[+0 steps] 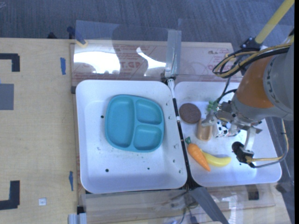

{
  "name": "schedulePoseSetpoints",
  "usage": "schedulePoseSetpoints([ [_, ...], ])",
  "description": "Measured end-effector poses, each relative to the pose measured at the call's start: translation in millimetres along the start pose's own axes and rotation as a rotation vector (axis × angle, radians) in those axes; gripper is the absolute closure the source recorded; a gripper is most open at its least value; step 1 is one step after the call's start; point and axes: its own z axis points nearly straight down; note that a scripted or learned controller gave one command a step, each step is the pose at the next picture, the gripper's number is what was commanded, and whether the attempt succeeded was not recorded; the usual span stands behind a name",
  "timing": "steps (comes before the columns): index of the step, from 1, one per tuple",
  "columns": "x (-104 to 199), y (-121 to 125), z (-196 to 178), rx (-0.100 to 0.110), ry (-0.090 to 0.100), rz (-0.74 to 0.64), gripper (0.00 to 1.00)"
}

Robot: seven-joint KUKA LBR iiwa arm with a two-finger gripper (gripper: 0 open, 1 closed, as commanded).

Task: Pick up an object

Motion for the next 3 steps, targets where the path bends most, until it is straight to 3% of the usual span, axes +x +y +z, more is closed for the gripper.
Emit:
schedulePoseSetpoints([
  [1, -21.1, 40.3, 2.3, 0.006, 0.013, -0.267, 0.0],
  [2, -11.0, 57.7, 3.2, 0.011, 0.01, 0.001, 0.0],
  [3, -0.7, 47.4, 2.3, -0.003, 0.001, -0.079, 0.0],
])
